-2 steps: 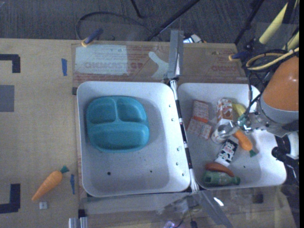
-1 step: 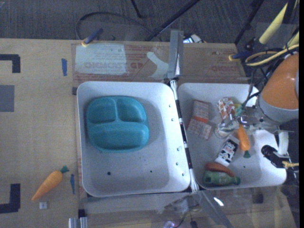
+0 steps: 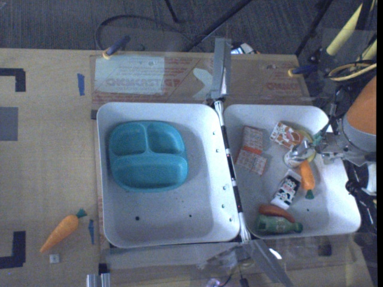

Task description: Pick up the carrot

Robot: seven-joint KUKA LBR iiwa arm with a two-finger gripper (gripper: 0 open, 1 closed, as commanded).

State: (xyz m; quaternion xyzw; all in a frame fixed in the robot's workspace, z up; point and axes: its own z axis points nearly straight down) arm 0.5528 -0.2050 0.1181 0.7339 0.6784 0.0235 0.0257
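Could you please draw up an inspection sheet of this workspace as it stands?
Surface: wooden bench bearing two shallow white bins, left and right.
Job's things: small orange carrot in the right bin; a second orange carrot lies on the bench, left of the bins.
Clutter: teal divided plate in the left bin; red waffle-patterned cards, black-and-white carton, green bottle in the right.
Grippers: pincer just above the bin carrot; finger state unclear.
Cables: black loop on the floor.
Surroundings: grey carpet.
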